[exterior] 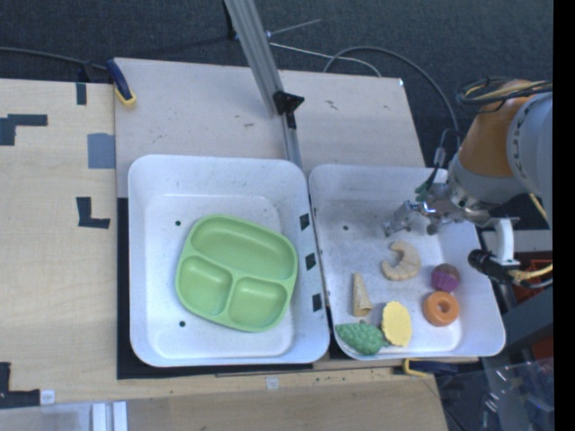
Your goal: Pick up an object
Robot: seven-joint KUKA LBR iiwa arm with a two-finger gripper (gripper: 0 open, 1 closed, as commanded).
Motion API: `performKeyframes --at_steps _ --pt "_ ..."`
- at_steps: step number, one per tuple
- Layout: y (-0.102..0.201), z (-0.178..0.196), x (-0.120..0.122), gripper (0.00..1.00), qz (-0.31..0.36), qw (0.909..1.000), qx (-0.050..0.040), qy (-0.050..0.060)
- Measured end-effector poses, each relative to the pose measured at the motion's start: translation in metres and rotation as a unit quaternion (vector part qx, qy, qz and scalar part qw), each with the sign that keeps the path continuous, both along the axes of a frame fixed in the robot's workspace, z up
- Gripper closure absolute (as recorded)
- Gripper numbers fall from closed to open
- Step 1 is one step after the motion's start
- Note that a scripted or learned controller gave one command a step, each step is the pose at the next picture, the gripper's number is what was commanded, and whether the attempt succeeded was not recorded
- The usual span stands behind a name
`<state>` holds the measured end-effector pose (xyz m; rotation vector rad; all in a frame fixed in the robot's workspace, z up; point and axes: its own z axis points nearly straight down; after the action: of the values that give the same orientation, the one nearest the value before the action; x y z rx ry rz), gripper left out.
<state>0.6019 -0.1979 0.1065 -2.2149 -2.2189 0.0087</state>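
Gripper blurred, hovering just above croissant.

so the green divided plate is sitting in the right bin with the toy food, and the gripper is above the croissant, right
Not quite. The camera view shows the green divided plate lying in the left bin, alone. The toy food, including the croissant, is in the right bin, and the gripper is above the croissant there, as you said.
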Motion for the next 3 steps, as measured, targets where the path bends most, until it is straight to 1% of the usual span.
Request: performKeyframes --at_steps 1,2,3 --pt "0.000 0.014 0.002 1.00 0.001 1.0000 -0.0006 -0.003" --pt "0.010 0.068 0.008 1.00 0.001 1.0000 -0.0007 -0.006" --pt "0.011 0.121 0.009 1.00 0.000 1.0000 -0.0009 -0.006"
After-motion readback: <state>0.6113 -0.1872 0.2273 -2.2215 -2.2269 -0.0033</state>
